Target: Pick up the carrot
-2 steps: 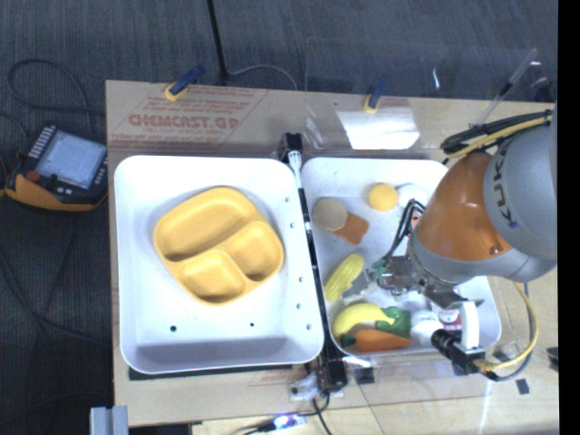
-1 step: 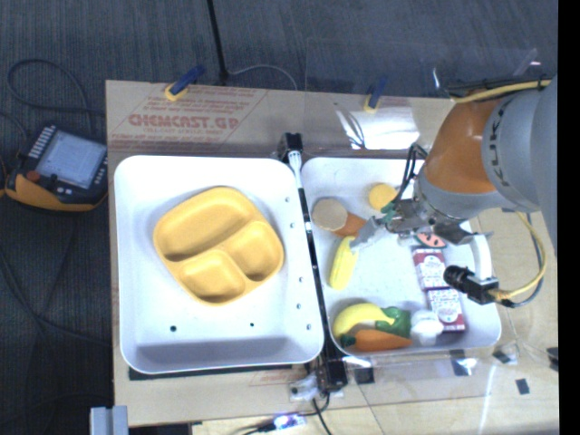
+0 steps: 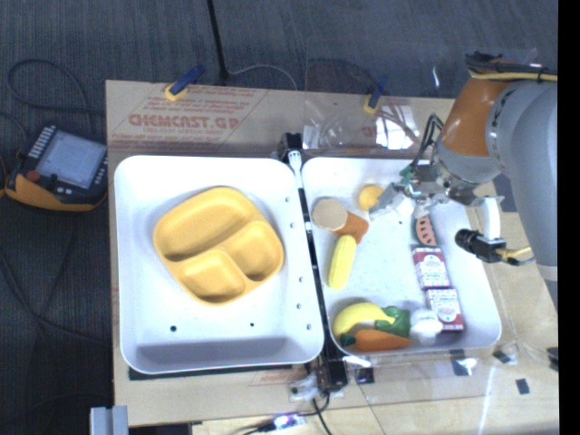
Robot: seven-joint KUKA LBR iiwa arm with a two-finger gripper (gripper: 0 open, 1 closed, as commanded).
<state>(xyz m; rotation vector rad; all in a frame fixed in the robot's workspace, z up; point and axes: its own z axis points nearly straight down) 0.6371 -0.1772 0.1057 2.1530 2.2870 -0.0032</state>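
In right bin point(image 3: 489, 329), near front wall:
Carrot point(image 3: 381, 340): lying flat, touching yellow banana point(image 3: 358, 315) & green veg point(image 3: 395, 318).
Tool point(image 3: 410, 191): seen at bin's back-right, well apart from carrot; finger state can't be told.
Left bin point(image 3: 136, 333): yellow tray point(image 3: 217, 243) held inside.

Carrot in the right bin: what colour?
Orange carrot with a green top, seen in the camera view.

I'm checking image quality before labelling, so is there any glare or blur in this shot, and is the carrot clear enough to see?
Camera view: lighting is even and soft; the white bins look bright, nearly washed out; the whole frame is slightly soft; the carrot is small but recognisable at the right bin's near edge; the gripper is a blurry patch.
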